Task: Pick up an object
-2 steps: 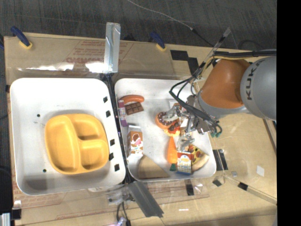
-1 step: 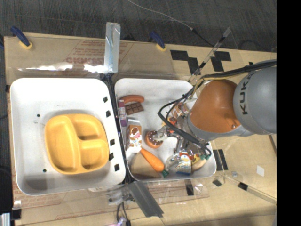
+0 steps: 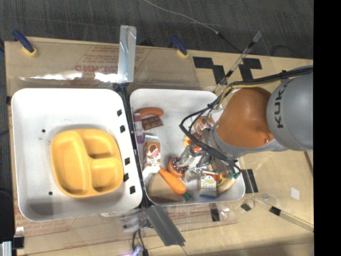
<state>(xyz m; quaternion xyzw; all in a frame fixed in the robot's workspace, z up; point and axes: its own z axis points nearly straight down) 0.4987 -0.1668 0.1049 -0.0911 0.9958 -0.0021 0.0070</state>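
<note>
the pincer (image 3: pixel 193 161) is down in the right bin (image 3: pixel 170 97) by the carrot (image 3: pixel 172 180); i cannot tell its state. grasping seems underway. next comes a clean lift.

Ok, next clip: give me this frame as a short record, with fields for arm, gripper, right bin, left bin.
arm: reaches in from the right over the right bin
gripper: low among the clutter, finger state unclear
right bin: carrot, sausage, chocolate bar, small cartons
left bin: yellow divided tray
</note>
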